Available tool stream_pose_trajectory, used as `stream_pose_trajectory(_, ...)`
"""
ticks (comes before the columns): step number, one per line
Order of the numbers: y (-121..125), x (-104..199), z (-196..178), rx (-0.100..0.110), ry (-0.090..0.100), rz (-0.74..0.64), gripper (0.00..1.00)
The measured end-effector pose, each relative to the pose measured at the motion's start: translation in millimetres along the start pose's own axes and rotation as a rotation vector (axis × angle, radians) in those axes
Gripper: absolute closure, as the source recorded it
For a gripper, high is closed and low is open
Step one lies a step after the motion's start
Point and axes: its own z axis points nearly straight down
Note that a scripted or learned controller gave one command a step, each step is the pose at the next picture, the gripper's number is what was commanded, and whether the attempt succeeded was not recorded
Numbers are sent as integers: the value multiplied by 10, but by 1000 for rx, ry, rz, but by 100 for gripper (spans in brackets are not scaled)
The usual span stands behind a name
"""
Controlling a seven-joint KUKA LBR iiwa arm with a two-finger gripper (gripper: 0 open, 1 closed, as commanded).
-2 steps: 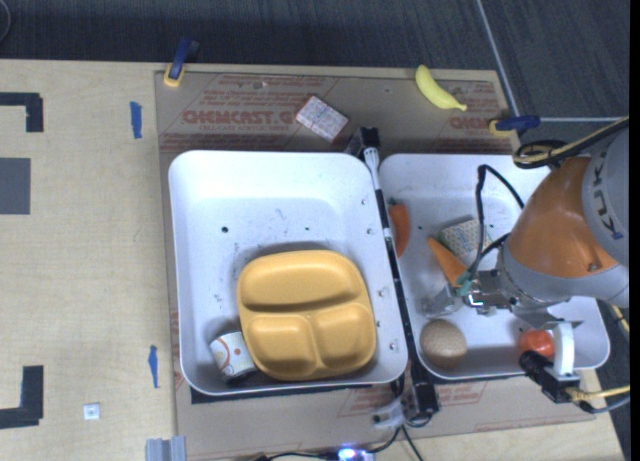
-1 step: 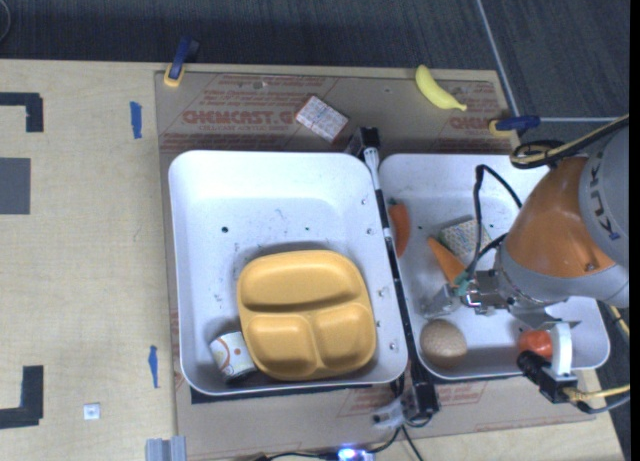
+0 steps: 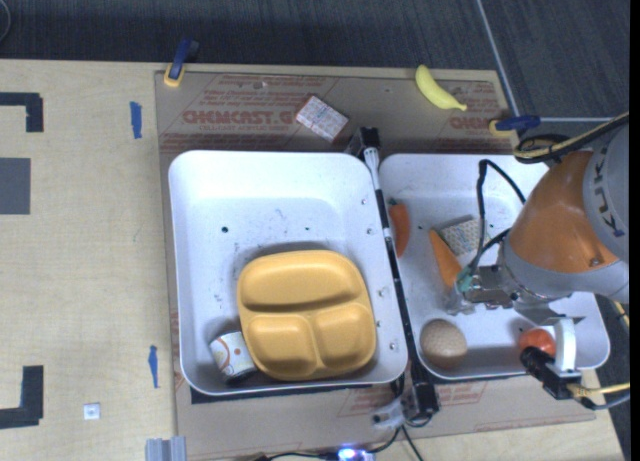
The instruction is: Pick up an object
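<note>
Lying in the right bin (image 3: 410, 174): an orange carrot-like wedge (image 3: 445, 257), long axis running far-to-near with its narrow tip toward the far-left, beside a speckled grey piece (image 3: 462, 236) and far of a brown egg-shaped lump (image 3: 443, 341). Reaching in from the right, bent low over that bin: the arm (image 3: 560, 224), with the gripper (image 3: 470, 289) just near of the wedge's near end. Cannot tell the gripper's opening or any hold.

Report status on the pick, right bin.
End effector low in the white right bin, beside the orange carrot-shaped piece; grip state unclear. Brown egg-shaped object lies loose at the near wall. Nothing visibly lifted.
</note>
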Motion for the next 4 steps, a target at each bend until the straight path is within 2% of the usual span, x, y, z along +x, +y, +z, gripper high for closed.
stream_pose_trajectory(1,-1,0,1,0,0,1,0)
stream_pose_trajectory(2,-20,24,102,6,2,1,0)
stream_pose_trajectory(4,-19,29,103,6,2,1,0)
